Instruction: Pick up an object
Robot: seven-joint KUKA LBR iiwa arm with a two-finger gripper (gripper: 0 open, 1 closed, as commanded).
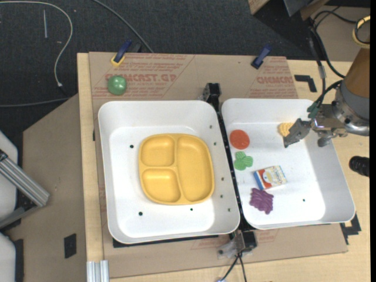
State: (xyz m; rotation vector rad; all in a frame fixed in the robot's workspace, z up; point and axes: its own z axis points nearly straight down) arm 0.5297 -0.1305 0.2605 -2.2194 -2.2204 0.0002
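I am hovering my gripper (299, 135) over the right bin (329, 181); I cannot tell its state. A small yellow toy (285, 128) is lying just beside it, toward the left bin (114, 157).

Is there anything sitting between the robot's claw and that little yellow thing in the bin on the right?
Nothing visible does. The gripper hangs over the right bin, right beside the yellow object. The orange-red piece, green piece, small carton and purple piece lie farther left and nearer.
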